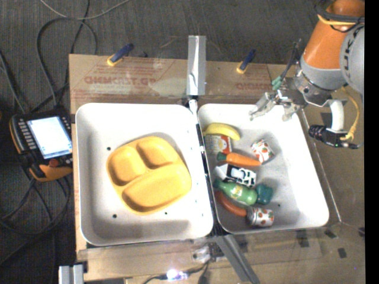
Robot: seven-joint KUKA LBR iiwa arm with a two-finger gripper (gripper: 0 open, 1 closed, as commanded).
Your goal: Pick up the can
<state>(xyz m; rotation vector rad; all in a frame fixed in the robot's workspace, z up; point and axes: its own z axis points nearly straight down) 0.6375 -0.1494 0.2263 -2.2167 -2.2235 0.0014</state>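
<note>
The can [260, 217] is small, silver with a red label, and lies on its side at the near edge of the right bin [302, 176]. My gripper [273, 110] hangs over that bin's far edge, well away from the can and above the pile. Its two fingers are spread open with nothing between them. The grey arm with its orange band [331, 25] comes in from the upper right.
Beside the can lie a red sausage-shaped item [230, 205], a green bottle [240, 192], a black-and-white box [240, 174], a carrot [242, 159], a red-and-white pack [261, 151] and a banana [222, 130]. A yellow divided plate [150, 174] sits in the left bin [89, 158].
</note>
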